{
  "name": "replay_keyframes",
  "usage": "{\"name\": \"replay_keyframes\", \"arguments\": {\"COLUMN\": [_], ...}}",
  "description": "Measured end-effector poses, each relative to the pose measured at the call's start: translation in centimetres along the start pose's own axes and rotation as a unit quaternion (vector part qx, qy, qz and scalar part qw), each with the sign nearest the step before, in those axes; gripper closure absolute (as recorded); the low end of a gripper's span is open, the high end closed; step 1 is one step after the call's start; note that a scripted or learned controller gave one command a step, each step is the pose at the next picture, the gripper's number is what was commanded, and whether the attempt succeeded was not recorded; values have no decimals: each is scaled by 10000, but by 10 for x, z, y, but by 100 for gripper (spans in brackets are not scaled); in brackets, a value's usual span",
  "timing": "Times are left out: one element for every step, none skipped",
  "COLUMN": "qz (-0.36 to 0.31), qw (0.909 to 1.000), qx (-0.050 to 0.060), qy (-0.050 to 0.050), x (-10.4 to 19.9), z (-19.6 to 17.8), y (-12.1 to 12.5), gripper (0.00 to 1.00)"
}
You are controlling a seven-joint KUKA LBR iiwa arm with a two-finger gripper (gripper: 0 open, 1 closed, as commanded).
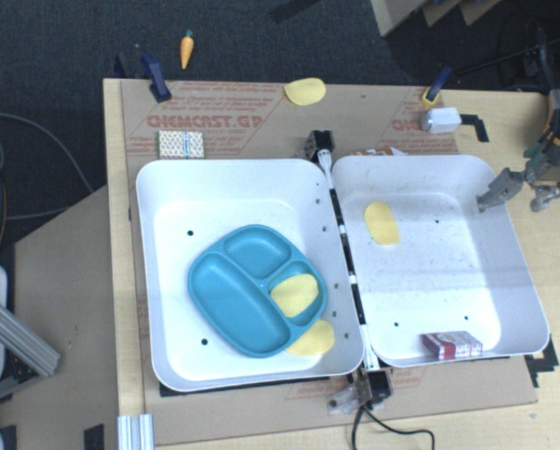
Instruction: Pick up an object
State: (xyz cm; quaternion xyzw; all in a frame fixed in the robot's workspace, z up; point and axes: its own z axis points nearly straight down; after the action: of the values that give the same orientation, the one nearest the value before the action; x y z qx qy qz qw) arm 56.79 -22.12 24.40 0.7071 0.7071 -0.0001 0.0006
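Observation:
In the right bin (505,279) a pale yellow oval piece (382,223) lies at the upper left, and a small red and white box (451,345) rests against the near wall. The left bin (167,204) holds a blue divided plate (251,289). One yellow piece (295,293) sits in the plate's right compartment, and another yellow piece (310,338) lies just beside the plate's near edge. My gripper (522,191) hangs over the right bin's far right rim. It is open, with nothing between its fingers, well to the right of the oval piece.
On the bench behind the bins lie a yellow piece (305,91), a patterned packet (181,143) and a white tag (442,120). Blue clamps (154,76) grip the bench's far edge. A small toy carrot (187,50) lies on the dark floor beyond.

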Motion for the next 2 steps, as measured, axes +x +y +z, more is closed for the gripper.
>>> {"name": "replay_keyframes", "arguments": {"qz": [-13, -5], "qw": [10000, 10000], "qx": [19, 21], "qy": [21, 12], "x": [105, 127], "z": [84, 151], "y": [53, 54], "gripper": [0, 0]}}
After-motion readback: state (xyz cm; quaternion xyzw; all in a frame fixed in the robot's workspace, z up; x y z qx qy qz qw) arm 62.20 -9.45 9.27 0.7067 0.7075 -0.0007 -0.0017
